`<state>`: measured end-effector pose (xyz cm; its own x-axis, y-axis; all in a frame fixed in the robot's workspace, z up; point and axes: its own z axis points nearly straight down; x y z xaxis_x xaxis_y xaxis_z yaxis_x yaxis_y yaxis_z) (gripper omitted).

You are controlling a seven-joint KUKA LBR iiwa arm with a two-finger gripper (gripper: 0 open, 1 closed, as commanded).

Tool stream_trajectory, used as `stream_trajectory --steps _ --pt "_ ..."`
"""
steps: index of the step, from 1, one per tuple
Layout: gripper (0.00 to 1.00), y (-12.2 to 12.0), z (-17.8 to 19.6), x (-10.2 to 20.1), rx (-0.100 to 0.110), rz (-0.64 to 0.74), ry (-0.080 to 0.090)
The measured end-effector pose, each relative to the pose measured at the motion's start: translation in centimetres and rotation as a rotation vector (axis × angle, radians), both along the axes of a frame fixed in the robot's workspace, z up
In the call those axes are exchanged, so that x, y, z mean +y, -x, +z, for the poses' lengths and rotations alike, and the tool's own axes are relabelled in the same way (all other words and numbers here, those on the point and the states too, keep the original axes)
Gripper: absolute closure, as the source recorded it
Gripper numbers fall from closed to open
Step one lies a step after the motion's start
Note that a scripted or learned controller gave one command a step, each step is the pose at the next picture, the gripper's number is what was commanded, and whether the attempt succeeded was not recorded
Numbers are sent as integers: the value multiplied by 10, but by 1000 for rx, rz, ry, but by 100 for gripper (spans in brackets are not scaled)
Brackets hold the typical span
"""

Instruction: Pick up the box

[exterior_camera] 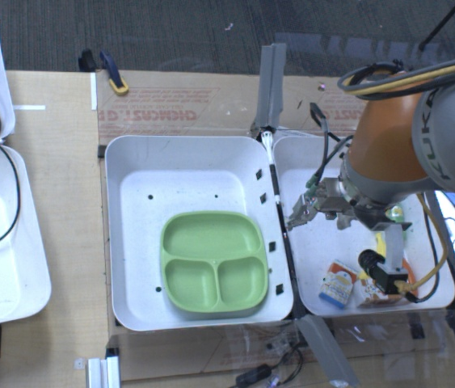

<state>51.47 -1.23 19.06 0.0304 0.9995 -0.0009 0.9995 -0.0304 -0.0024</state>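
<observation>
Currently, you cannot tell the gripper [318, 208] state — the small white-and-blue printed carton box [337, 285] lies in the right white bin [308, 148], below-right of it, near the front wall.

A robotics lab: a grey-and-orange KUKA arm [397, 136] trailing cables reaches over two white bins [122, 217] on a cardboard-covered counter [170, 103], clamps [112, 73] at its far edge, grey carpet beyond.

Matt green plastic plate [212, 259], smooth white plastic bins [126, 217], printed cardboard box [337, 286]
</observation>
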Motion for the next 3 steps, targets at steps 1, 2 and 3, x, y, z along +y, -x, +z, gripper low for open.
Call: stream_trajectory --steps 1,2,3 --pt "0 38 -100 -103 1 153 -2" --pt "0 38 -100 -85 0 226 -2" --pt "100 37 -91 -85 -2 223 -2"
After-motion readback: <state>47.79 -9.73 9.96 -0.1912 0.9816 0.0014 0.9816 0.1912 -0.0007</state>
